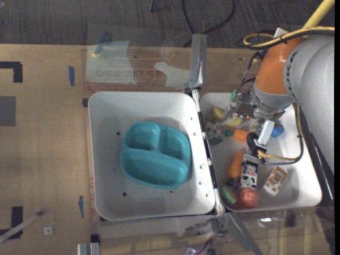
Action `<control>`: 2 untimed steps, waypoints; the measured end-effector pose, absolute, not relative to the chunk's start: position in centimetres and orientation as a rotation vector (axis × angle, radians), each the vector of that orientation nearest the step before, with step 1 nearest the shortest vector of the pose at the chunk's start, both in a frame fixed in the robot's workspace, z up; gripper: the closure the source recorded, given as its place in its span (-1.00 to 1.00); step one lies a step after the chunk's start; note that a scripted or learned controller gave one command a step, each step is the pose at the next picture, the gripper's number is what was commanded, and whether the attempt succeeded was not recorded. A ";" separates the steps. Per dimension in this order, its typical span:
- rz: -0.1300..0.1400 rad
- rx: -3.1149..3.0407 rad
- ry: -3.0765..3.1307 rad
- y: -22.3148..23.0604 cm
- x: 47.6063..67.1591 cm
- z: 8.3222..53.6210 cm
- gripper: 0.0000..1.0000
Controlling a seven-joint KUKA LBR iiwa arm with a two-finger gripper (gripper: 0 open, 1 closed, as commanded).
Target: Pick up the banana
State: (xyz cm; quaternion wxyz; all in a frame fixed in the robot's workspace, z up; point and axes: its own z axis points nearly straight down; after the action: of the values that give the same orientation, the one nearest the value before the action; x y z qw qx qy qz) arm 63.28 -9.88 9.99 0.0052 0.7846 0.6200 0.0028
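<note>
The pincer (pixel 241 113) sits low over the banana (pixel 229 122) near the far left corner of the right bin (pixel 311 193), but I cannot tell how it is set. Crowding is the risk: a yellow piece (pixel 218 112), an orange piece (pixel 240 135), a carrot (pixel 236 164) and a milk carton (pixel 248 175) lie close, so it could nudge or seize a neighbour. The left bin (pixel 106 158) holds a teal tray (pixel 155 154).

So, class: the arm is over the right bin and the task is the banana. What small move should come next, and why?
Probably a short descent onto the banana. The claw hangs right beside it in the right bin, at the bin's far left corner, so little sideways travel looks needed. Whether it already grips the fruit cannot be told.
</note>
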 end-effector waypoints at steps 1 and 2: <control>-0.037 2.445 2.013 -10.6 66.1 8.7 -1.00; -0.038 2.439 2.014 -10.6 66.2 9.7 1.00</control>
State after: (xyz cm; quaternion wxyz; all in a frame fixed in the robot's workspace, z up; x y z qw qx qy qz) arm 66.20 -10.57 9.71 -0.0108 0.7709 0.6367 -0.0121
